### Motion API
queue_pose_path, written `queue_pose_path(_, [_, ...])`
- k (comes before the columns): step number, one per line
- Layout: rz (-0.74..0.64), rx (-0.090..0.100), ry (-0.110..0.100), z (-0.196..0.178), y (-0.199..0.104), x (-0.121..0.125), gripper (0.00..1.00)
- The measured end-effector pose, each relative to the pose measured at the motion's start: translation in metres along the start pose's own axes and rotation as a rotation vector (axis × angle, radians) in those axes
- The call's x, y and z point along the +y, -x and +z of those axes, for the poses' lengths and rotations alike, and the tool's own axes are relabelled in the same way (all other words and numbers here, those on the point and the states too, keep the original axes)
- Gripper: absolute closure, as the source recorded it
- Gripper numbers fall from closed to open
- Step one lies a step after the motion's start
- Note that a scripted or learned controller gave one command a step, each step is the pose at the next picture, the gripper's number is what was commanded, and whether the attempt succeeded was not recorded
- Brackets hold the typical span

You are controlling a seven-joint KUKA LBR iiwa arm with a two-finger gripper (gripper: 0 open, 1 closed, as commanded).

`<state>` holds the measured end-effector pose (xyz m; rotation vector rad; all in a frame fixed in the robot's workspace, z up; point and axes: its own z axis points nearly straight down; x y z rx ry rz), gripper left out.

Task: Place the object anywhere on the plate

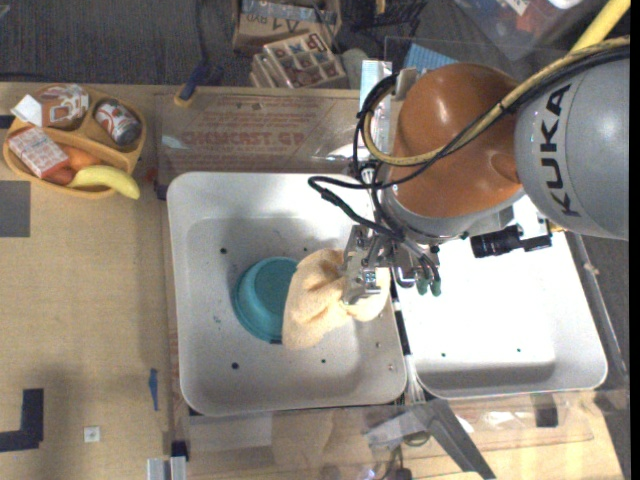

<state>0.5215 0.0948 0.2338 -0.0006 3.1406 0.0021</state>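
The two-finger metal gripper [365,280] hangs over the right part of the left bin, its fingertips down at the right end of a soft, cream-coloured fabric lump. The fingers stand close together and appear to pinch a fold of that fabric, though the exact grip is hard to make out at this angle.

The grey KUKA arm with its orange band [470,138] reaches in from the right and covers the upper join of the two bins, with yellow and black cables looped around the wrist.

The left shallow white bin [200,228] holds the task's things. The right shallow white bin [520,348] sits just beside it, their edges touching.

The cream-coloured fabric lump [318,308] lies near the middle of the left bin, spreading from under the gripper leftward and down. Its left edge overlaps the right side of the round teal plastic plate [258,298], which rests on the bin floor slightly left of centre, so the fabric lies partly on the plate and partly on the bin floor.

On the wooden bench at upper left sits a shallow orange tray [30,176] holding a yellow banana [105,179] and some small packaged items.
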Motion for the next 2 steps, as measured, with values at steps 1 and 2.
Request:
queue_pose_path(1, [-0.001,0.001,0.0,0.0074,-0.0282,0.0421,1.0])
queue_pose_path(2, [-0.001,0.0,0.0,0.007,-0.0279,0.042,0.0])
